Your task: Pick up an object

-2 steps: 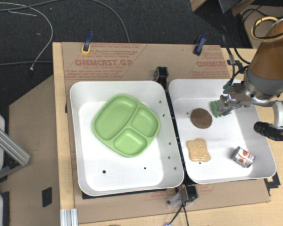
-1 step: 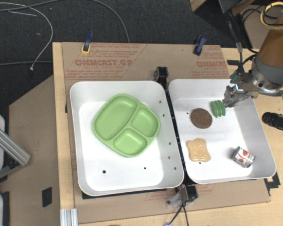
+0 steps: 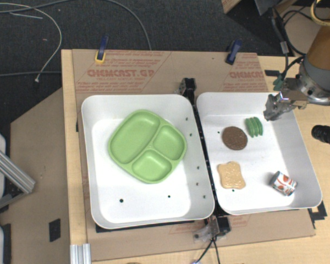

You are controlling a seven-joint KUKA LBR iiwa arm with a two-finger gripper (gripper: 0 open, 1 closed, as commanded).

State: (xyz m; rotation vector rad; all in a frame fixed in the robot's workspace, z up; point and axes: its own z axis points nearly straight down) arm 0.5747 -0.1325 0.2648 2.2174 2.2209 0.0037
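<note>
Up at the right edge of the view, the arm point(image 3: 322, 59) is mostly cut off; its orange band and grey wrist show, and little else. Its gripper point(image 3: 273, 108) hangs over the far part of the right bin point(image 3: 302, 147), small and dark against the white, and whether it is open or closed cannot be made out. Nothing can be seen held in it.

4 things lie in that bin. A green ridged piece point(image 3: 254, 126) sits just below and left of the gripper, near it, though whether they touch is unclear. Just beside it on the left lies a round brown disc point(image 3: 235, 137). Nearer the camera is a tan piece shaped like a slice of toast point(image 3: 231, 175). Toward the near right corner lies a small can point(image 3: 284, 183) on its side, red and white, its label too small to read.

The left bin point(image 3: 99, 164) holds 1 green plate point(image 3: 147, 146) with 3 compartments, turned at an angle.

Both bins rest on a cardboard sheet point(image 3: 126, 70) with red printing, fixed at its far edge by 2 blue clamps point(image 3: 102, 47). Grey cables point(image 3: 60, 26) trail over the dark floor beyond.
</note>
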